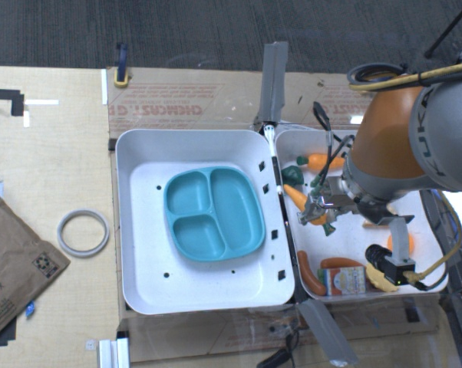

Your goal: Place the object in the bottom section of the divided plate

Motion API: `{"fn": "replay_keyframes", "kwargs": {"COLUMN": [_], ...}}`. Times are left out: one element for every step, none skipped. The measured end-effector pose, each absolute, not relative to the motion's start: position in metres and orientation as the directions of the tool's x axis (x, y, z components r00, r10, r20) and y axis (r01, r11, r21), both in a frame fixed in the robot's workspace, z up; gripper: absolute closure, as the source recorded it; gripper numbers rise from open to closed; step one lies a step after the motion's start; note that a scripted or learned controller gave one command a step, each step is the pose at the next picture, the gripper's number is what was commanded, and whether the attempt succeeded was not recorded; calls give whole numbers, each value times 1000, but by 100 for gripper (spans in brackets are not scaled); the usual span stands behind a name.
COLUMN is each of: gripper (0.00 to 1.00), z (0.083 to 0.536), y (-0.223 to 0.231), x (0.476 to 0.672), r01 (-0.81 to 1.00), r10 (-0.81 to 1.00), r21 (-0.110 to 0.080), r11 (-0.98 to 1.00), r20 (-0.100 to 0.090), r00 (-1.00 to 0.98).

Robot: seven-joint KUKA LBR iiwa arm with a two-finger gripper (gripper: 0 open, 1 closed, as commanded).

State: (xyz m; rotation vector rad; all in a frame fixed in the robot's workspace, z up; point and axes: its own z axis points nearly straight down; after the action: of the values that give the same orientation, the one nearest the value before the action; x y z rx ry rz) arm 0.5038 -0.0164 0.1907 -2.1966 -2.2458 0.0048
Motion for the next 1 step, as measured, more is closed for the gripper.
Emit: {"fn": "replay_keyframes", "kwargs": {"gripper": [100], "z": [190], "y": [54], "x": [547], "r01": [997], "r10": [997], "r21": [-4], "r11": [73], "r20": [-2], "r00": [-73]}}
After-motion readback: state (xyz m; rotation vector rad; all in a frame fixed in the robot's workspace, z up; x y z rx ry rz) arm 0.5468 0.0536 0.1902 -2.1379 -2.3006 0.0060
